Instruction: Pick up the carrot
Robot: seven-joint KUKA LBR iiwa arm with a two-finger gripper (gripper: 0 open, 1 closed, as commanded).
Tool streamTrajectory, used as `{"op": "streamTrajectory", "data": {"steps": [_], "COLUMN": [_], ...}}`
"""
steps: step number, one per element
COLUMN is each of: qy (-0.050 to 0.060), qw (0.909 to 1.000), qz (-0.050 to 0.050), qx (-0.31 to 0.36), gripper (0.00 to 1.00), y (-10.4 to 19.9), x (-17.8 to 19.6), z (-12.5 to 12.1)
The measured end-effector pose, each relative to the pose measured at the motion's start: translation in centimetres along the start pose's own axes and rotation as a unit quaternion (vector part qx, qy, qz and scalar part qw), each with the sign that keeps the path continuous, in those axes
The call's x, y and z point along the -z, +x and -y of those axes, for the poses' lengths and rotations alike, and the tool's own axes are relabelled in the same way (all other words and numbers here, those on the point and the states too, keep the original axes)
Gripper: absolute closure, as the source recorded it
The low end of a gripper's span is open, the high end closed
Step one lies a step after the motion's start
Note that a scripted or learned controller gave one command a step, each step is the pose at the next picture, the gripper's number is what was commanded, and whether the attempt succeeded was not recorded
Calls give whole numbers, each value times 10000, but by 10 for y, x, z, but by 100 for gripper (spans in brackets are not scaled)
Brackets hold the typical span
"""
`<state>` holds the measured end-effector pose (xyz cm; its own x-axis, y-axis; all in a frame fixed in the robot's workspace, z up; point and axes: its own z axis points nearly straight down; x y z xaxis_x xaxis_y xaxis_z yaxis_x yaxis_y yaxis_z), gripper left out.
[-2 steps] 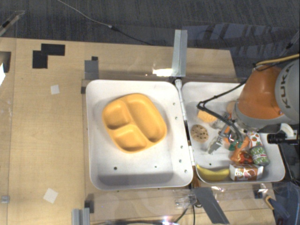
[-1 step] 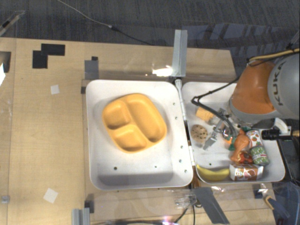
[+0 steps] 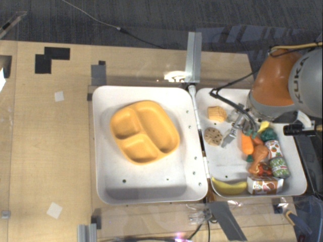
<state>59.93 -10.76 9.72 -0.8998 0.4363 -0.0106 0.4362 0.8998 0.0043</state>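
Two white bins sit side by side on the counter; the carrot (image 3: 246,143) lies in the right bin (image 3: 222,160), crowded by other toy food. The gripper (image 3: 237,127) hovers just beside it, jaws apart and empty. Best to shift right, descend straight, and close across the carrot's width.

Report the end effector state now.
End effector: down in the right bin, just left of the carrot; open or closed cannot be told, and nothing is visibly held.
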Motion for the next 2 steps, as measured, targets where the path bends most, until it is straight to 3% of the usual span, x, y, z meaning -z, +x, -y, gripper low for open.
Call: {"op": "streamTrajectory", "data": {"steps": [1, 2], "qy": [-11, -3], "qw": [9866, 9959], "qz": [20, 8], "qx": [-1629, -906], "gripper": [0, 0], "y": [44, 27], "x": [-7, -7], "z": [22, -9]}}
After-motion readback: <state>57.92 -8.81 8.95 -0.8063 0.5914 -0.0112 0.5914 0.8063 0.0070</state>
